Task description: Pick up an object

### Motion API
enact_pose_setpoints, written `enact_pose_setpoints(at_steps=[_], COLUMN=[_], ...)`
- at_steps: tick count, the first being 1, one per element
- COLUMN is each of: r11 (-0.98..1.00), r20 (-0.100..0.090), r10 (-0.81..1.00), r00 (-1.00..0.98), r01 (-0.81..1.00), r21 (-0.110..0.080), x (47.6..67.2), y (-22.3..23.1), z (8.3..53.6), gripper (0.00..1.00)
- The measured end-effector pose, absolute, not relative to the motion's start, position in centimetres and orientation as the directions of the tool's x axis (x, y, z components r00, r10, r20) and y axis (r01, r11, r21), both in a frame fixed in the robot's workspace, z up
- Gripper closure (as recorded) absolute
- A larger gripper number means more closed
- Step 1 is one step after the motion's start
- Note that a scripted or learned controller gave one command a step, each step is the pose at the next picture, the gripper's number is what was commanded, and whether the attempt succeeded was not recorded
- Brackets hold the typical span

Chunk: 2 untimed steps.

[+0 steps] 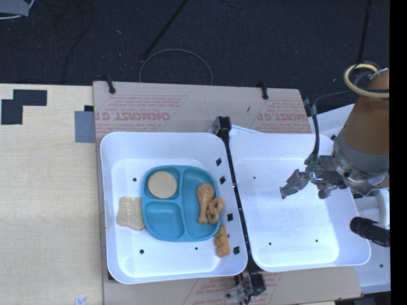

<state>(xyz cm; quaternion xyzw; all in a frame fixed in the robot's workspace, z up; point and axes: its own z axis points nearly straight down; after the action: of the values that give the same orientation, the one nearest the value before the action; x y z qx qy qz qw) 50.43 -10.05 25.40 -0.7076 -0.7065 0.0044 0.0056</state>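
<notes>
Two shallow white plastic bins are sitting side by side on a sheet of brown printed cardboard (191,110). The left bin (121,259) is serving as the landmark here.

Inside the left bin a blue three-compartment plastic tray (170,221) is lying flat, near the bin's middle. A round tan disc, like a flat cookie (161,184), is resting in the tray's upper left compartment. A knobbly tan pretzel-like piece (208,203) is lying in the tray's long right compartment. Just left of the tray, touching its edge, a pale beige slab shaped like a slice of bread (130,213) is lying on the bin floor. Below and right of the tray, against the left bin's right wall, a small orange-brown lumpy piece (221,241) is lying on the floor of the bin.

The right bin (346,259) is adjoining the left bin along a black divider with clips (234,196).

The grey arm with its orange band (369,122) is reaching in from the far side of the right bin, well apart from the left bin. Its grey two-finger gripper (294,186) is hanging over the right bin's floor, pointing toward the left bin. Whether its pincer is standing wide or narrow cannot be told from this angle, and nothing is visible between its tips.
</notes>
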Motion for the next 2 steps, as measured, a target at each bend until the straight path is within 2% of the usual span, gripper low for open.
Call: enact_pose_setpoints(at_steps=[1,2], r11=[0.000,0.000], r20=[0.001,0.002], r10=[1.000,1.000], r00=[0.000,0.000], r01=[1.000,1.000], r21=[-0.004,-0.009], x=[50.6,51.2], y=[-10.1,-10.6], z=[26.0,21.1], gripper=[0.00,0.00])
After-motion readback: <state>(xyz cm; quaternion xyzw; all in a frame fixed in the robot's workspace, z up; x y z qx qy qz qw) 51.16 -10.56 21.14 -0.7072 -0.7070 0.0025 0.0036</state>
